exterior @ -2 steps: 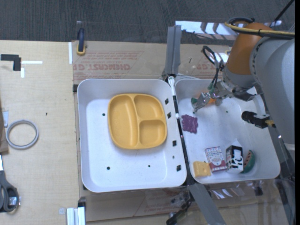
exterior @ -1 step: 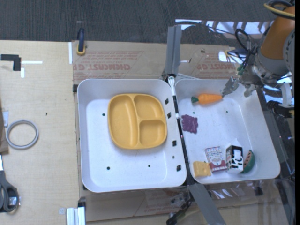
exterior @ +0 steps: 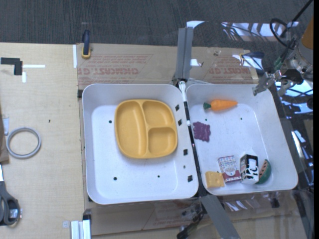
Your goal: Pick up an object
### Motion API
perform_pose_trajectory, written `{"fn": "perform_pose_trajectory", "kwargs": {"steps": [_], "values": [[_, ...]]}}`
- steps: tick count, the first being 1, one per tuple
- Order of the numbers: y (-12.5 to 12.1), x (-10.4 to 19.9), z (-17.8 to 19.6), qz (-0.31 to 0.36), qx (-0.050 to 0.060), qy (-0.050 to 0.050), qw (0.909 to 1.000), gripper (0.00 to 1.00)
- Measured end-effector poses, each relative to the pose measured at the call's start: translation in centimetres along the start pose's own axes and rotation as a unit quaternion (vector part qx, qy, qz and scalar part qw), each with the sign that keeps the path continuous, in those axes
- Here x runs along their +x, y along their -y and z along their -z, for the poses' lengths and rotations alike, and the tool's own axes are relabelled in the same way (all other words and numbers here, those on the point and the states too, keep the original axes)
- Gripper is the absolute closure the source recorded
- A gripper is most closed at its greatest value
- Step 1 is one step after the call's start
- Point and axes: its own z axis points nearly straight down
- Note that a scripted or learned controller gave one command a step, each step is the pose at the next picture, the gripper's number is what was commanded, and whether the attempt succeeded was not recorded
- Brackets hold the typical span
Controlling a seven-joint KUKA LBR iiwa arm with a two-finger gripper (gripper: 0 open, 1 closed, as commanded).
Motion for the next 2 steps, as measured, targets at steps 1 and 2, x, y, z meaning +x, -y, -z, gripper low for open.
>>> {"fn": "perform_pose_trajectory", "kwargs": {"steps": [1, 2], "values": [[-1.2, 2.3, -5.5, -0.171, 0.002, 0.0, 0.9853, 0.0], [-1.6, 8.2, -11.5, -0.296, -0.007, -0.001, 0.9551, 0.0]]}}
